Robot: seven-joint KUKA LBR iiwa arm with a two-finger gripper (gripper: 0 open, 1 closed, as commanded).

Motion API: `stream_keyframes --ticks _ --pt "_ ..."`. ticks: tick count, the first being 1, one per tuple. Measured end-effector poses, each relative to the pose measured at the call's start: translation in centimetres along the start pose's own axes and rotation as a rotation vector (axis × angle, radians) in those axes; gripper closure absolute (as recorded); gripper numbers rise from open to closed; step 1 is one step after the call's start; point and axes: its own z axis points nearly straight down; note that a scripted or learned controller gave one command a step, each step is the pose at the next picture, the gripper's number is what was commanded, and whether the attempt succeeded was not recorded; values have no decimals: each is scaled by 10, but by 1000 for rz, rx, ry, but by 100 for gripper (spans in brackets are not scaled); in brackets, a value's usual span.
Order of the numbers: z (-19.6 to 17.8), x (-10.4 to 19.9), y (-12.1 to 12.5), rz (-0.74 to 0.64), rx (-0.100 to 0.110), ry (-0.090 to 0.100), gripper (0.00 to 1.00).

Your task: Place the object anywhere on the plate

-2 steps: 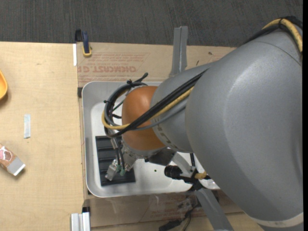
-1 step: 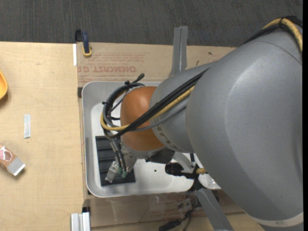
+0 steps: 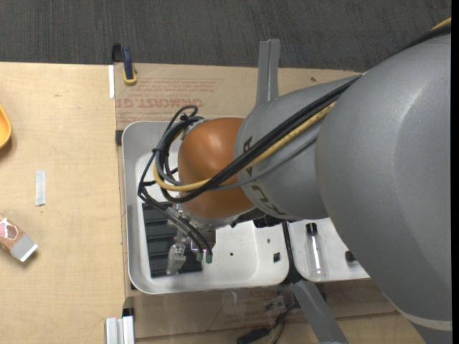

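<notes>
The arm [image 3: 308, 156] reaches over the left bin [image 3: 136, 213], its gripper [image 3: 188, 253] low near the bin's front left corner above something dark there; whether it grips anything cannot be told. A clear tube [image 3: 313, 248] lies in the right bin [image 3: 323, 272]

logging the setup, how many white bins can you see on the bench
2. The left bin sits under the orange-banded arm; the right bin shows as a small part beneath the arm's grey body. Most of both is covered.

Left bin [image 3: 136, 213] mostly hidden beneath arm [image 3: 344, 163], right bin [image 3: 323, 264] largely covered, plate unidentifiable.
</notes>
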Motion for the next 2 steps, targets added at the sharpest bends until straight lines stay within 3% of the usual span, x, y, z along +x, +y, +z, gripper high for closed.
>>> stream_keyframes --ticks 1,2 --pt "-88 -1 1 -508 -2 -2 0" --pt "-97 -2 1 -503 -4 -3 100"
